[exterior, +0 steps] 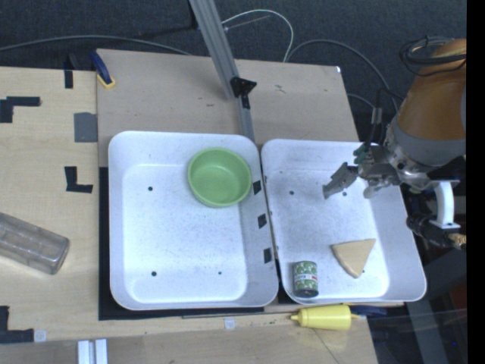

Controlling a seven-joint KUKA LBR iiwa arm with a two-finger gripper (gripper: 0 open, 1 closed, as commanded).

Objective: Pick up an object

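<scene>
Gripper (356,180) over right bin (318,154), fingers spread, grasping nothing. Nearest pick: tan wedge (355,256) at its 6 o'clock, bin's near end; small can (305,277) at 7. Wedge likely light, stiff; pinch across flat sides.

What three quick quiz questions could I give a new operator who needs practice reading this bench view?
1. True or false: the green bowl sits in the left bin.
2. Which lies nearer the gripper: the tan wedge or the small can?
3. Where is the yellow bottle: a) in the right bin, b) on the bench just outside it, c) in the bowl?

Key: 1 true; 2 the tan wedge; 3 b.
</scene>
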